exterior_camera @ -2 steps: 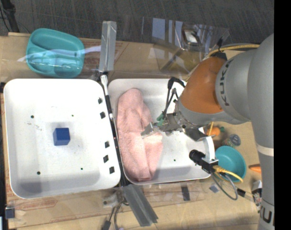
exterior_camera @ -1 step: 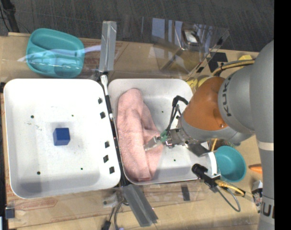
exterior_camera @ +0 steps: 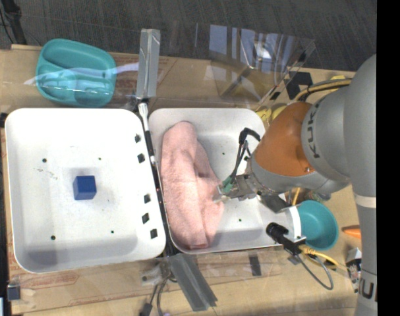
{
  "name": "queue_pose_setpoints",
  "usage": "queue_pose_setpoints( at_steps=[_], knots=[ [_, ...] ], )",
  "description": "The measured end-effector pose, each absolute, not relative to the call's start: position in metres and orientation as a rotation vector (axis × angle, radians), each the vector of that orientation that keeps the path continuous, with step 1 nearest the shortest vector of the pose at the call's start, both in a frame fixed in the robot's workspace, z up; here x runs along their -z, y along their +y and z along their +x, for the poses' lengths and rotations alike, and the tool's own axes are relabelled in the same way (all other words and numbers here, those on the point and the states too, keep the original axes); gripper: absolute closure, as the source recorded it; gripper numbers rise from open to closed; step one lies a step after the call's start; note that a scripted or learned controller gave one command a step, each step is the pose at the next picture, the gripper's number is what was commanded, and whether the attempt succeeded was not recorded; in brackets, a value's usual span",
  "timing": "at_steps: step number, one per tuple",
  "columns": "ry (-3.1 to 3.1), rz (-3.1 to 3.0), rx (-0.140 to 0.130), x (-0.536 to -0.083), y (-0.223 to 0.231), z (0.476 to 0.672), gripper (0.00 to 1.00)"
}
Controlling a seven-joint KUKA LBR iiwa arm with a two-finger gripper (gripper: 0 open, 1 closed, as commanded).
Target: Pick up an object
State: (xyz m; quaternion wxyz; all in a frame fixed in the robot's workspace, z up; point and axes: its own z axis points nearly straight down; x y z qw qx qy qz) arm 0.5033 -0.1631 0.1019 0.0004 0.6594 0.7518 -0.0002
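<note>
step: reaching to grasp | claw (exterior_camera: 225,191) at pink towel's (exterior_camera: 185,186) right edge, finger state cannot tell | pink towel in right bin (exterior_camera: 246,125) | blue cube (exterior_camera: 85,187) left of towel, in left bin (exterior_camera: 28,130) | next: close, lift, confirm hold

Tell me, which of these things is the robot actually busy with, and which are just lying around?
Part of the job:
- pink towel in the right bin
- gripper, at the towel's edge
- blue cube in the left bin, another possible pick

Just lying about:
- teal container behind the bins
- teal bowl at right
</note>
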Motion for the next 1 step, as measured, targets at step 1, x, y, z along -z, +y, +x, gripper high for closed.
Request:
queue_pose_setpoints(
  at_steps=[1],
  knots=[
    [2.279,2.165,0.003,-0.1611,-0.1132,0.5615,1.0]
  ],
)
